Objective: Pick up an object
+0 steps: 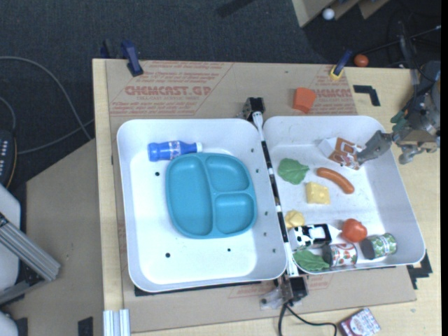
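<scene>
My gripper (390, 151) hangs over the right bin's (399, 194) far right side, open, with nothing between its fingers. Its left fingertip (373, 145) is just right of a brown-and-white packet (341, 152). An orange sausage (334, 179), a green leaf (292, 170) and a yellow cheese wedge (317, 193) lie in the middle of that bin. Along its near edge sit a red tomato (354, 229), a green can (381, 245), a red-and-white can (343, 255), a black-and-white toy (311, 235), a small yellow piece (295, 218) and another green leaf (310, 260).
The left bin (140, 243) holds a blue divided plate (210, 193) and a blue bottle (171, 149) lying at its far edge. An orange block (304, 99) rests on the bench behind the right bin. A red packet (358, 323) lies in front of the bins.
</scene>
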### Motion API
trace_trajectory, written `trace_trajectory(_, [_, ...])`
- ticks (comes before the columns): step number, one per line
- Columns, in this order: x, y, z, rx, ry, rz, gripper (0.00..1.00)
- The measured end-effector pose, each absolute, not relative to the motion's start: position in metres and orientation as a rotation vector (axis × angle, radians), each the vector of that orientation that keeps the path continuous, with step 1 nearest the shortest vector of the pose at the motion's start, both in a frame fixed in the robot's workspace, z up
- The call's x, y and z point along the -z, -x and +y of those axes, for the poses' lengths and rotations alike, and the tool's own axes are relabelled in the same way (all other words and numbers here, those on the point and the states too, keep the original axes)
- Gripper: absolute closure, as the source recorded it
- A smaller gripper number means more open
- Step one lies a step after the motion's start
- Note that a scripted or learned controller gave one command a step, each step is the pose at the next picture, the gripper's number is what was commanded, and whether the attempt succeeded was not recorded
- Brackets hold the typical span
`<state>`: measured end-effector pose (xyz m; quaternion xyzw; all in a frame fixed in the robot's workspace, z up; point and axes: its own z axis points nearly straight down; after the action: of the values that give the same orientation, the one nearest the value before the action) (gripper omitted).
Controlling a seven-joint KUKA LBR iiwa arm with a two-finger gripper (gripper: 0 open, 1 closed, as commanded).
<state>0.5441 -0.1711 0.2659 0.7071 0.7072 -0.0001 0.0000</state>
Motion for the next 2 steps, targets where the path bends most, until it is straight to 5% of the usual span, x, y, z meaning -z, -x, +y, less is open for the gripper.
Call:
trace_trajectory(1, [-0.114,-0.578,-0.141,0.002,-2.223,2.224,0.0])
trace_trajectory(2, [-0.084,-0.558,-0.105,0.002,-2.223,2.225,0.0])
